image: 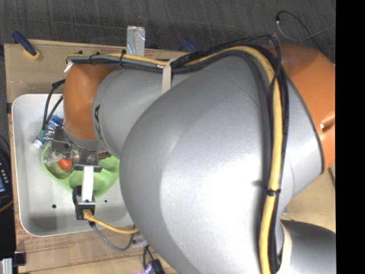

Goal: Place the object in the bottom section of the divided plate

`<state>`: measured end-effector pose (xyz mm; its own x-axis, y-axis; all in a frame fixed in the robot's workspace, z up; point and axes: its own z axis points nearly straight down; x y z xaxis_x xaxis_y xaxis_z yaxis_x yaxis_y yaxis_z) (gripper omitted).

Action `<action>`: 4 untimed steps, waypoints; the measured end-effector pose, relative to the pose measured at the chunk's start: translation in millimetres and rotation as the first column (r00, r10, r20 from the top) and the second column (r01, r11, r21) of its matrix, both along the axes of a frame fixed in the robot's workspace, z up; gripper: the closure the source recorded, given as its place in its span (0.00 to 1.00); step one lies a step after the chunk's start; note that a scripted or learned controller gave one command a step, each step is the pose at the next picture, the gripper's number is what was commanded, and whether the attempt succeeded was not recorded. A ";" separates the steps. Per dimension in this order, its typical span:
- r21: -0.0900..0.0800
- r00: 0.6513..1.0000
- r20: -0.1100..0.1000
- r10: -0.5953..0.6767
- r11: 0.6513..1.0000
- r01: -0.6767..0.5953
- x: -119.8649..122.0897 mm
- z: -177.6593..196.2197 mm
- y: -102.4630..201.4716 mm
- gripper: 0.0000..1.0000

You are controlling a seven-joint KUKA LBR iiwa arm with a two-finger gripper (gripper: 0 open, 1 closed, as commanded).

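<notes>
Your arm covers most of the table, and its tool hangs over the green plate in the left bin. A small orange-red object lies on the plate under the tool; its axis and the tool's opening you cannot tell.

Lighting's pretty even and bright from above; soft sheen on the grey arm, no harsh glare; murky shadow under the wrist around the gripper; slightly soft overall.
</notes>
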<state>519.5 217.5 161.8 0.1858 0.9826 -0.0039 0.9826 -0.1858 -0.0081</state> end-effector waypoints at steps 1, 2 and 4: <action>0.000 0.999 0.003 -0.044 0.999 0.044 69.9 -58.9 0.8 0.00; 0.001 1.000 0.003 0.004 1.000 -0.004 -28.0 -33.0 1.0 0.00; 0.003 0.694 0.008 -0.720 0.694 0.720 77.9 21.1 -2.5 0.00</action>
<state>597.4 215.0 182.9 0.8362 0.5484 0.0009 0.5484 -0.8362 -0.0008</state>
